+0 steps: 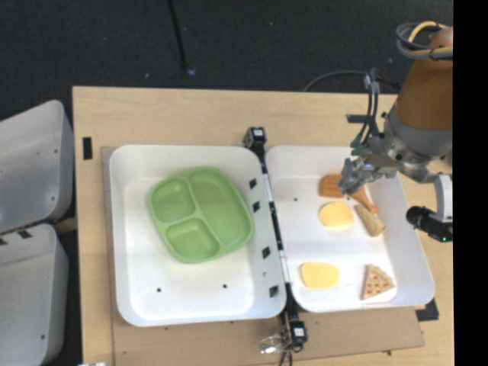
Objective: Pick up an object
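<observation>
A: We have the gripper low over the far part of the right bin, just above the orange piece; whether it is spread or closed we cannot tell from this slant, and we see nothing caught in it.

B: Then what do we go for? The orange piece lies at the bin's far side, partly under the gripper; just beside it sit a pale yellow round piece and a tan stick; nearer us lie a yellow oval piece and a waffle-patterned wedge.

A: We judge them all to be toy food; light, probably rigid and a little slick; nothing fragile; the orange piece looks flat, so we would take it across its narrow width, low, near the bin floor.

B: The stick touches or nearly touches the round piece; we risk nudging both if we close wide there.

A: Agreed; the bin floor is smooth white plastic, so a flat thing may slide rather than lift.

B: And around us? The left bin holds a green divided plate; both bins rest on a pale wooden tabletop; dark floor lies beyond, with a cable across it; grey-white panels stand at the left.
</observation>
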